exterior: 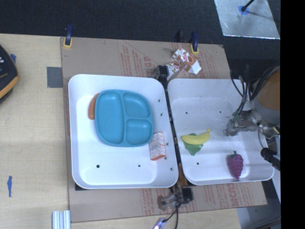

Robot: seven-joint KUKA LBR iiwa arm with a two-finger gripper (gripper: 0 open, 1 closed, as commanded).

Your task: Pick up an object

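The gripper (237, 126) is hanging over the right bin (205, 97), near that bin's right wall and about halfway down it. Its metal tip is blurring into a small grey mass, so whether it is open or closed cannot be told. Nothing is showing up caught in it. Behind it, the grey arm (267, 99) with its orange band is reaching in from the right, with dark cables looping over it.

Closest to the gripper, the purple grape bunch (234, 165) is lying on the bin floor below it, near the front right corner and apart from the tip. To the left, in the middle of the same bin, the yellow banana (197, 138) is resting on top of a green piece (192, 149), the two touching.

In the left bin (86, 166), a blue divided plate (125, 118) is taking up the upper middle. An orange item (91, 108) is peeking out from under its left edge, and a small printed packet (157, 146) is lying against its lower right corner, close to the wall between the bins.

Both bins are sitting on a brown cardboard sheet (119, 56), with a crumpled wrapper (183, 61) lying just beyond their far edge
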